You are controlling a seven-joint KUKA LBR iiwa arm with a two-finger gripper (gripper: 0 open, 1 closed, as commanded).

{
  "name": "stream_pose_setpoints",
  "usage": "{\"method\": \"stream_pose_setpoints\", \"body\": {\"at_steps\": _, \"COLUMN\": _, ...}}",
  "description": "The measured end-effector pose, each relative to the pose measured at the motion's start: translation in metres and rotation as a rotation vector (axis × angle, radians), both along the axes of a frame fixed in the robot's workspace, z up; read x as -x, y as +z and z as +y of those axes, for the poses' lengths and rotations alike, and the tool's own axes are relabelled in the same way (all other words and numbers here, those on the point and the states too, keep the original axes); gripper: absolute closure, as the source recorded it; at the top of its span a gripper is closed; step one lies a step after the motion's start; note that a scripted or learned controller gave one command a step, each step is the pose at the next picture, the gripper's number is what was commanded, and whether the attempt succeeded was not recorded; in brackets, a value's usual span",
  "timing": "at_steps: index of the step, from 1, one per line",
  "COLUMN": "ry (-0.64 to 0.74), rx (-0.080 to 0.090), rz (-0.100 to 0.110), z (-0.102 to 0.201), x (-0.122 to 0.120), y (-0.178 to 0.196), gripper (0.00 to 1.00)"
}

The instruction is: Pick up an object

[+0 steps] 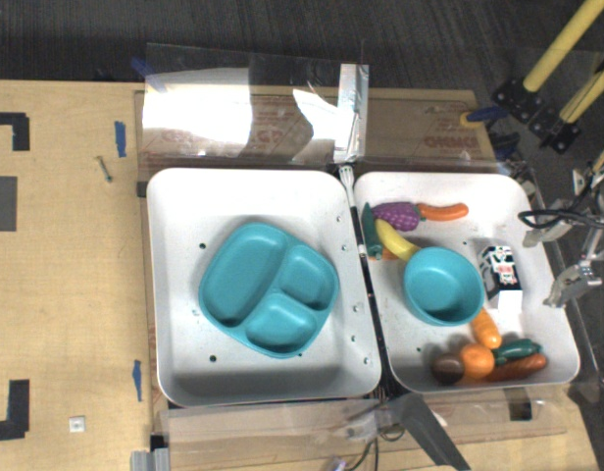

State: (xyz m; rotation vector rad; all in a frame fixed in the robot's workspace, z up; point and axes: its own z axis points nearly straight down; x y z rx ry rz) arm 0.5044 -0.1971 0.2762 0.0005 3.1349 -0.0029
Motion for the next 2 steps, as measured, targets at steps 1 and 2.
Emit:
{"method": "stream_pose_setpoints", "body": {"at_steps": 1, "ry": -0.160, "rx": 0.001, "rz": -0.004, "z": -0.025, "x": 0.021, "y": -0.179, "gripper": 0.00}}
{"method": "stream_pose_setpoints", "body": {"at_steps": 2, "ry": 0.198, "rx": 0.005, "rz": -0.005, "z": -0.018, "x": -0.006, "y": -0.187, "gripper": 0.00}}
